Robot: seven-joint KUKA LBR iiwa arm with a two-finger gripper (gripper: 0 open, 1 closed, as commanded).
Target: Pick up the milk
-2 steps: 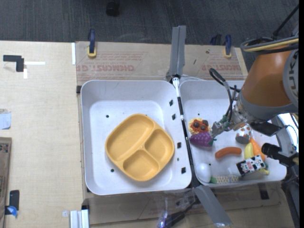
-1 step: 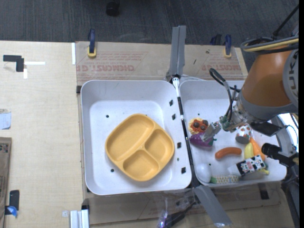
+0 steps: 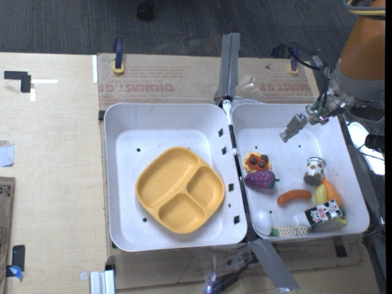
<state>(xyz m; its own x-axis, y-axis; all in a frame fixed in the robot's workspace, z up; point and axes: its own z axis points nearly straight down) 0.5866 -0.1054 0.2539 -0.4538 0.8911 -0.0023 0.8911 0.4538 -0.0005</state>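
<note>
The milk [image 3: 323, 214] is a small carton with black and white cow patches. It lies on its side in the front right corner of the right bin [image 3: 278, 116]. My gripper [image 3: 293, 128] hangs over the back of that bin, well behind the milk and a little to its left. I see nothing held in it. The arm with its orange band [image 3: 365, 38] comes in from the upper right.
Around the milk lie a banana [image 3: 320, 193], a carrot [image 3: 332, 190], a sausage [image 3: 294, 196], a small jar [image 3: 314, 170], purple grapes [image 3: 260, 179], a pizza slice [image 3: 256, 162] and a white egg [image 3: 263, 221]. The left bin [image 3: 122, 164] holds a yellow divided plate [image 3: 179, 190].
</note>
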